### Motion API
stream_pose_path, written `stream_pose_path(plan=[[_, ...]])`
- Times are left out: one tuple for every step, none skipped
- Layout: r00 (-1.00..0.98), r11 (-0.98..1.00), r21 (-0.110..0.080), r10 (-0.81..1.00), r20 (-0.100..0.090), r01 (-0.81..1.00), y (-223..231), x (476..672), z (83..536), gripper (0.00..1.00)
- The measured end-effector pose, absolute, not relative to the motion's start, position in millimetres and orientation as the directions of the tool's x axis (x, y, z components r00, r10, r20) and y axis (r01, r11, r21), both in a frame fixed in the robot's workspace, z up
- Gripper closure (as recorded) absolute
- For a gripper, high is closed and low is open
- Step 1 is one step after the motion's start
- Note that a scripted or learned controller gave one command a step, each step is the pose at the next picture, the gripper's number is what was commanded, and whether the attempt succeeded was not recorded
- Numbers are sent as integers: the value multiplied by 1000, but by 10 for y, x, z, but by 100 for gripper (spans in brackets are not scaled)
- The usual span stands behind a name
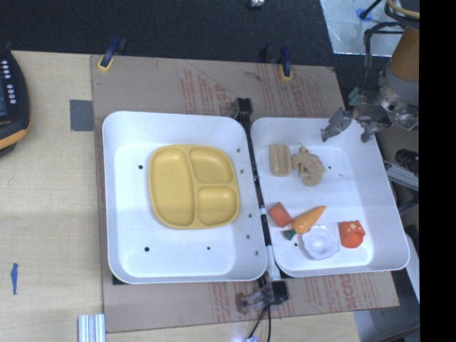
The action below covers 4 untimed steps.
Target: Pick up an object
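white plastic made up both shallow bins on the worktop (50, 212), which sat side by side on a brown cardboard sheet (206, 84) held by blue clamps (286, 64) along its far edge. the left bin (128, 255) carried a yellow divided plate (193, 186), lying flat near its middle, with three compartments.

the right bin (377, 212) held the loose objects. toward its far left lay a tan bread-like piece (279, 159), and touching it on the right a lumpy beige piece (308, 166). nearer the viewer sat an orange-red block (279, 214) by the bin's left wall, with a toy carrot (308, 219) just beside it, tilted with its tip pointing far and right. a white round object (319, 243) lay touching the carrot's near side, and a small red piece (351, 234) sat just to the right of it.

the gripper (353, 127) hung over the far right corner of the right bin, below the grey arm and its orange band (406, 55). its two fingers stood apart, with nothing between them. it was well apart from the near cluster and right of the beige piece, not touching it.

a dark handheld controller (11, 98) rested at the worktop's far left edge.
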<state>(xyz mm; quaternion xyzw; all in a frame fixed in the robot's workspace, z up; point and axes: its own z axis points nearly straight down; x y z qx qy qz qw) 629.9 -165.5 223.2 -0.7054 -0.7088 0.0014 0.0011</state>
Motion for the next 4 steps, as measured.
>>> stream_pose_path(plan=[[-4, 4, -14, 1000, 2, 1000, -1653, 6101, 840, 0], [-4, 4, -4, 1000, -2, 1000, -1672, 6137, 1030, 100], [-11, 11, 2, 1000, 0, 1000, -1038, 6222, 1577, 100], [-10, 10, -3, 1000, 1, 1000, -563, 6012, 1941, 100]])
